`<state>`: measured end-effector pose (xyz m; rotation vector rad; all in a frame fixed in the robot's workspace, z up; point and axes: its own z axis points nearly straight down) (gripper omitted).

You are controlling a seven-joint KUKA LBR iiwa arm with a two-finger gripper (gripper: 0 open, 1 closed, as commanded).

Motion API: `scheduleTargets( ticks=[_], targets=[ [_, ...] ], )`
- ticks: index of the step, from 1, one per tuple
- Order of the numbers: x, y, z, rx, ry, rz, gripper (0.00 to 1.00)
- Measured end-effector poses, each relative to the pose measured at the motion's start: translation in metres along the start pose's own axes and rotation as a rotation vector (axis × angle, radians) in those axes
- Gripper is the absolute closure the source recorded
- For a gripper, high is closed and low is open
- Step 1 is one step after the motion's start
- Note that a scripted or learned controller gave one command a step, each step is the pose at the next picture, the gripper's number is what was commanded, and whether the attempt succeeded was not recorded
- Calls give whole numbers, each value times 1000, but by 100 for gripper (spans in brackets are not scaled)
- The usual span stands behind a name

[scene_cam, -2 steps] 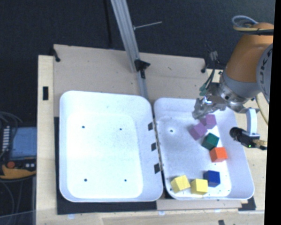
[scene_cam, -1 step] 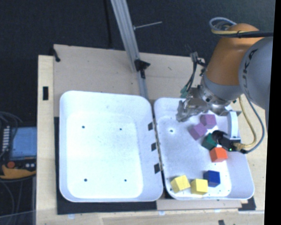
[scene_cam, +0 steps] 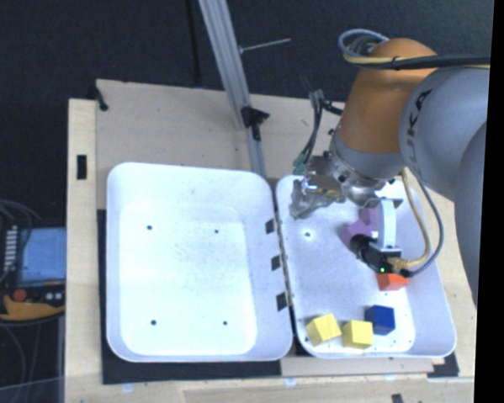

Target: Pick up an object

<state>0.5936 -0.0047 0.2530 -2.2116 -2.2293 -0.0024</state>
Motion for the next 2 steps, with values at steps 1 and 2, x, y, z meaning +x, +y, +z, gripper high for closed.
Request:
scheduleTargets(
  ticks=[1,2],
  targets=[
    [47,5,12,4,-1,1,100],
    [103,3,3,-1,0,-1,100]
  ],
)
